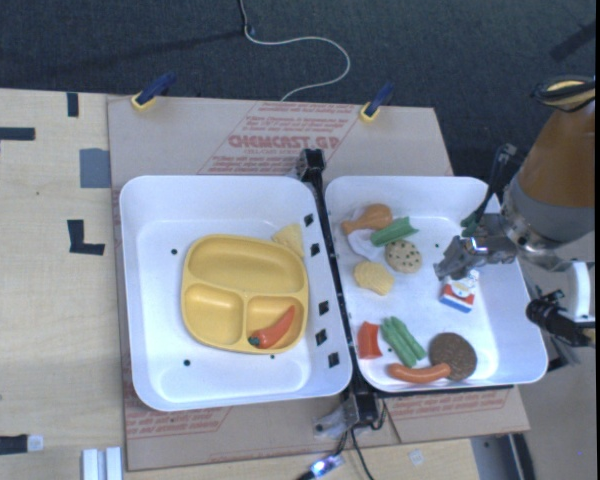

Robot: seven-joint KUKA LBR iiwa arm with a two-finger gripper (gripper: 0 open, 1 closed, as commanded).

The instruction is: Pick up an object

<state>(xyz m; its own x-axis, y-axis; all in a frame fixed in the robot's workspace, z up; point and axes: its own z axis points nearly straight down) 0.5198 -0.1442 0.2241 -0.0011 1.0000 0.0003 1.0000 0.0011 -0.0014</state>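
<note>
Small red, white and blue carton (460,296) lying on the floor of the right bin (505,353), toward its right side — just below the gripper (458,259), not between its fingers. Gripper hanging low over the bin, arm (558,168) reaching in from the right; open or closed, cannot tell. Further left: cookie (404,257), green bean (393,232), yellow piece (374,278). Near the front wall — brown patty (452,353), sausage (418,373), green pods (403,340). In the left bin (150,268), yellow tray (242,290) holding a red pepper (274,329).
</note>
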